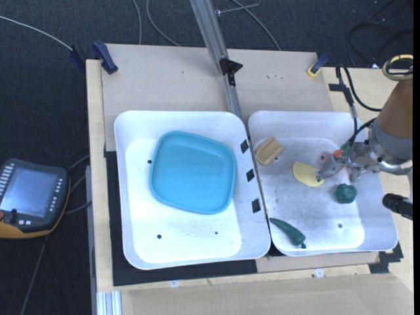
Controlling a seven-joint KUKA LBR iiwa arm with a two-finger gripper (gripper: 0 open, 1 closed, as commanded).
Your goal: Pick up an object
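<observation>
Gripper [330, 168] low in right bin [367, 241], right of frame, beside yellow piece [306, 174]. Jaws' state: cannot tell. Risk: jaws skid off flat piece, or nudge green lump [346, 192].

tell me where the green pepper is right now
The green pepper lies in the right bin, along its front-left edge near the divide between the bins, below the yellow piece and left of the dark green lump.
</observation>
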